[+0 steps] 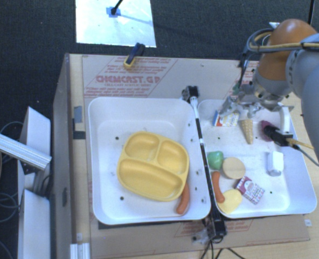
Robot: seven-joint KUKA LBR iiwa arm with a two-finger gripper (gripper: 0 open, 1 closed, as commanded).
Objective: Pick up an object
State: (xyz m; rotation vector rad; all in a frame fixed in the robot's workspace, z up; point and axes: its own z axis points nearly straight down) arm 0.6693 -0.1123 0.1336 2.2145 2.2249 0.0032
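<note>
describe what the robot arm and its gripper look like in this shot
The arm is made of smooth, rounded grey segments, with a glossy orange band above the wrist. A yellow cable and darker ones loop around the orange part toward the wrist. The gripper is a small pale grey metal piece hanging below the wrist, too blurred to make out any detail or markings.

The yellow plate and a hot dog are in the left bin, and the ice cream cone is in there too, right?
Not quite. The camera view shows the yellow plate and a hot dog in the left bin, but the ice cream cone lies in the right bin.
</note>
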